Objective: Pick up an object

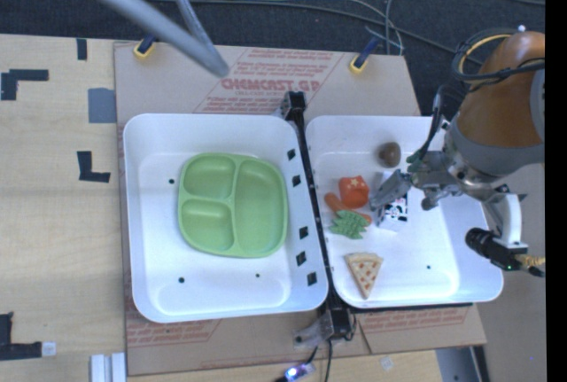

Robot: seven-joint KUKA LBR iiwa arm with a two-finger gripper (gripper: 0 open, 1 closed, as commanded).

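Right bin (pixel 443 278): five small items, pincer (pixel 391 194) among them, its state impossible to tell; left bin (pixel 146 221): one green plate (pixel 233 204).

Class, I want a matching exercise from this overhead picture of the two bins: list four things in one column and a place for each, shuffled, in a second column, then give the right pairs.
Things:
1. green divided plate
2. pizza slice toy
3. brown round object
4. orange-red toy

Places:
A. right bin, nearest its front edge
B. right bin, just above the green leafy toy
C. middle of the left bin
D. right bin, toward its far edge

Pairs: 1-C, 2-A, 3-D, 4-B
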